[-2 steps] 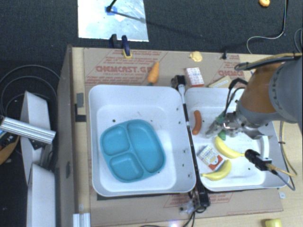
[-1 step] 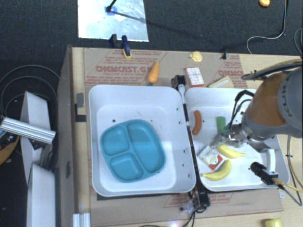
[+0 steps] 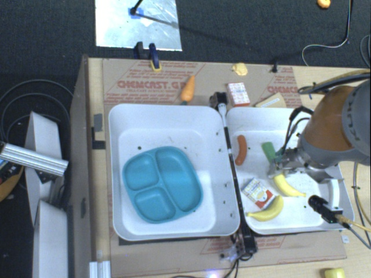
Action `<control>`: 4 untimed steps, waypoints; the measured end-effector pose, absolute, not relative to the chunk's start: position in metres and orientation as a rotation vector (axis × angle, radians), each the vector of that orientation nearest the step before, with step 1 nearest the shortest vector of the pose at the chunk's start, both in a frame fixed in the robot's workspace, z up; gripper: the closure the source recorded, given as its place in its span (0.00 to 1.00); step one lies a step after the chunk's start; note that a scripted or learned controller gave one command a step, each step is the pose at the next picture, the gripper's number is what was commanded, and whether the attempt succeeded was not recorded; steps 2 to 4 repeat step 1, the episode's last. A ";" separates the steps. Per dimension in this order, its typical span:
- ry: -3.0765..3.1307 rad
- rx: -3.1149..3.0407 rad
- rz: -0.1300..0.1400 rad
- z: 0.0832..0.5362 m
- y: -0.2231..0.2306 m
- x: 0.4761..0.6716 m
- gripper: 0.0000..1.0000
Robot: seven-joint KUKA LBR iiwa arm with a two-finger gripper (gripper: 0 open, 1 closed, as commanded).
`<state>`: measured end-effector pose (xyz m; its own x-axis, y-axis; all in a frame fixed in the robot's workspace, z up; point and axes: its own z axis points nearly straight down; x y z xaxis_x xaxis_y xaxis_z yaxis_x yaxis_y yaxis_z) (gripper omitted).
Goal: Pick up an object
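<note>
Two bananas lie nearest the camera in the right bin (image 3: 301, 227): one banana (image 3: 266, 210) along the front wall and a second banana (image 3: 288, 185) just behind it, right under the gripper (image 3: 279, 165). One small white-and-red packet (image 3: 257, 191) rests between them, toward the divider. The gripper hangs low over the second banana's upper end; its fingers are too dark and small against the wrist to say whether they are open or closed, and nothing can be seen clamped between them. One green block (image 3: 268, 151) sits just beside the gripper, and one red sausage (image 3: 240, 148) lies farther left, near the divider. In the left bin (image 3: 116, 172) there is one blue divided plate (image 3: 162, 183). Beyond the bins, on the cardboard, sit one carrot (image 3: 188, 89), one small carton (image 3: 238, 94) and one yellow lump (image 3: 240, 69), perhaps crumpled foam.
</note>
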<state>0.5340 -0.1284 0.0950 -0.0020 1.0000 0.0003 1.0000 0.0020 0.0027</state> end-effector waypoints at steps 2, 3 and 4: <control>2.230 2.201 0.015 0.190 -0.056 0.579 1.00; 2.230 2.201 0.015 0.190 -0.056 0.579 1.00; 2.230 2.201 0.015 0.190 -0.056 0.579 1.00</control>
